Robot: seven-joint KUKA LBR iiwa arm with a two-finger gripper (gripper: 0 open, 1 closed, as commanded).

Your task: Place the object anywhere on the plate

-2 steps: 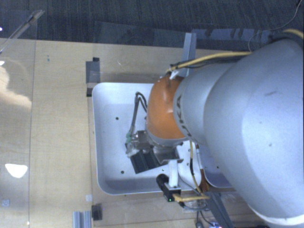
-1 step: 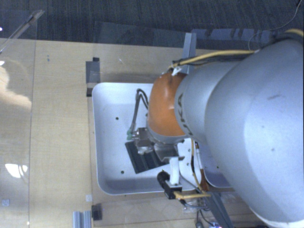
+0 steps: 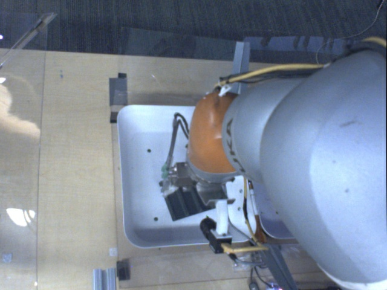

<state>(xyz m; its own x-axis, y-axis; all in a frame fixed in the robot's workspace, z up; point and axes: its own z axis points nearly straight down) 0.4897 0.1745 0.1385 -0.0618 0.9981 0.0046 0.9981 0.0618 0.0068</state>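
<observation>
My gripper (image 3: 183, 203) hangs low over the left white bin (image 3: 142, 156), near the bin's front right part. From above I see its dark body below the orange band (image 3: 208, 138) of the wrist. The arm's grey bulk (image 3: 308, 162) covers the right half of this bin and whatever lies under it. The bare part of the bin floor to the left of the gripper shows small dark holes and nothing else.
A sliver of the second white bin (image 3: 275, 229) peeks out under the arm at the lower right. Black clamps (image 3: 118, 89) hold the left bin's corners. Cables (image 3: 175, 132) run down the wrist. Wooden bench (image 3: 66, 162) lies to the left.
</observation>
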